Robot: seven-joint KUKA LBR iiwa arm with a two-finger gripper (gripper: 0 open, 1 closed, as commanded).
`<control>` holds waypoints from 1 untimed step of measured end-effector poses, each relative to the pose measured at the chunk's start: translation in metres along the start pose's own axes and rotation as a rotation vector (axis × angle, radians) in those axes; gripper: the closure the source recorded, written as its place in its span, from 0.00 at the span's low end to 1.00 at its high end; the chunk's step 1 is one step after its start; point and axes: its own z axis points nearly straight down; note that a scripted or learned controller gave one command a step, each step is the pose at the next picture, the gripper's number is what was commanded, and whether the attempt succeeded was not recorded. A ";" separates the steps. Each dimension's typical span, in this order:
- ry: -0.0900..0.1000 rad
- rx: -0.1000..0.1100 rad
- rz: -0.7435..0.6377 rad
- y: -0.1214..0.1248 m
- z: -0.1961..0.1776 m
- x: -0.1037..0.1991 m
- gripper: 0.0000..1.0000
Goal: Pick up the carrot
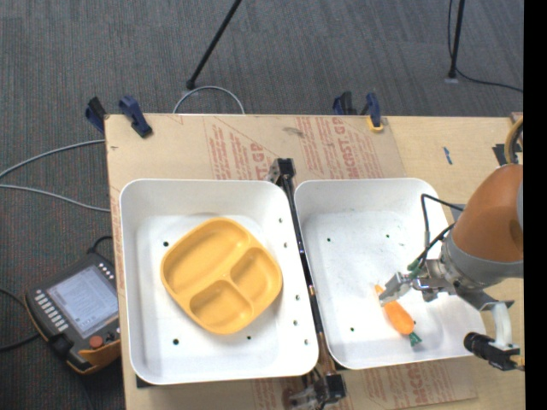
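The carrot [399, 319] lies in the right bin [342, 229], near its front right part. It is orange, with a small green end pointing toward the bin's front wall. My gripper [396, 288] sits right over the carrot's upper end and hides part of it. A small orange bit shows just left of the gripper. The grey arm with its orange band [494, 216] reaches in from the right, over the bin's right wall.
A yellow divided plate [222, 274] lies in the left bin [137, 229]. Both bins rest on a cardboard-covered bench [256, 148] held by clamps. A teach pendant [75, 310] lies on the floor at the left.
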 end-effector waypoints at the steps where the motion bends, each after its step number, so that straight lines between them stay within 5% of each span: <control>1: -0.001 -0.002 0.000 -0.019 0.024 0.010 0.00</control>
